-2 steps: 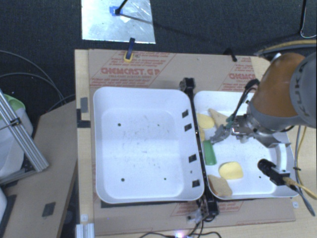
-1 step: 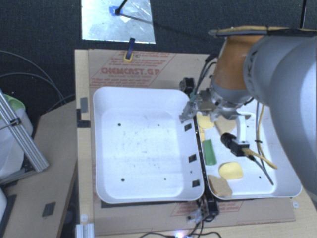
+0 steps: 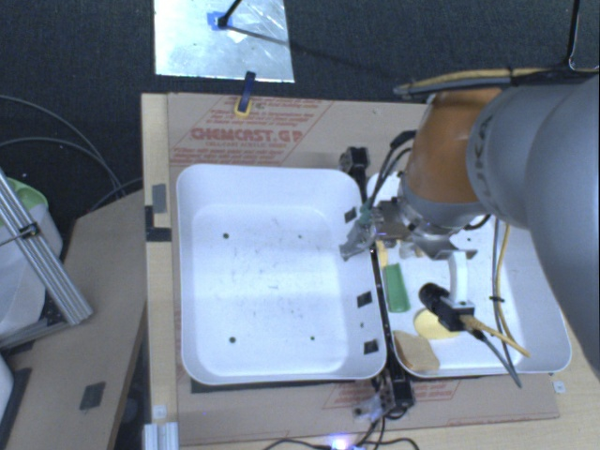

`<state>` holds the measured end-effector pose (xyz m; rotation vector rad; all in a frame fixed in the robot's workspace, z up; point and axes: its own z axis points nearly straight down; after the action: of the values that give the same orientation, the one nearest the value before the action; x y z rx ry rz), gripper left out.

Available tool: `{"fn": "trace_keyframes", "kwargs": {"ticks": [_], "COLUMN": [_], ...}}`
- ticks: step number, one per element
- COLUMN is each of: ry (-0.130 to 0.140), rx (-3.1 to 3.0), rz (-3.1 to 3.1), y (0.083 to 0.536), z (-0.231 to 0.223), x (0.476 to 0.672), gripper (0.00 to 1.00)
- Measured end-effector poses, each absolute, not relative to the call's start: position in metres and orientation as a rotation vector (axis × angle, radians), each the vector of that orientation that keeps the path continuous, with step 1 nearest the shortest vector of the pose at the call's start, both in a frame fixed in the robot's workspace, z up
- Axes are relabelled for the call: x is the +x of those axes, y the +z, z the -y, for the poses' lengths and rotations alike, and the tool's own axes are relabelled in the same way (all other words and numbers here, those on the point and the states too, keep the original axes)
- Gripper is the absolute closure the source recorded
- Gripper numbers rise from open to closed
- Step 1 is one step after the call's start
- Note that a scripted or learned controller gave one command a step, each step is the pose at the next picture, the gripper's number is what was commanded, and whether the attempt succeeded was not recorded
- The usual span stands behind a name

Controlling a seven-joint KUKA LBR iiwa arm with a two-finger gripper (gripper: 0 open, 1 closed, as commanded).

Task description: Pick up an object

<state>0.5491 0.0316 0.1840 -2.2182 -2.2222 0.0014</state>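
Observation:
My gripper (image 3: 359,240) hangs low over the left edge of the right bin (image 3: 553,345), close to the divider between the two bins. Just below and to the right of it a green oblong object (image 3: 397,288) lies in the right bin. Farther toward the front, a flat yellow piece (image 3: 427,325) and a tan rounded object (image 3: 419,352) sit in the bin's front left corner. The grey arm with its orange band (image 3: 450,153) covers most of the right bin.
The left white bin (image 3: 187,251) stands beside the right one on a cardboard sheet (image 3: 253,125). A shiny metal plate (image 3: 220,26) lies on the dark floor beyond. An aluminium frame (image 3: 37,251) stands at the far left.

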Motion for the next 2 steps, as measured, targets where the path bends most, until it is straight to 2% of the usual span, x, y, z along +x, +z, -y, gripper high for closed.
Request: {"fn": "trace_keyframes", "kwargs": {"ticks": [1,2], "ry": [0.003,-0.005], "rx": [-2.219,-2.219], "rz": [2.219,2.226], "y": [0.184,0.195], "z": [-0.027,-0.028], "x": [0.484,0.488], "gripper": [0.00,1.00]}}
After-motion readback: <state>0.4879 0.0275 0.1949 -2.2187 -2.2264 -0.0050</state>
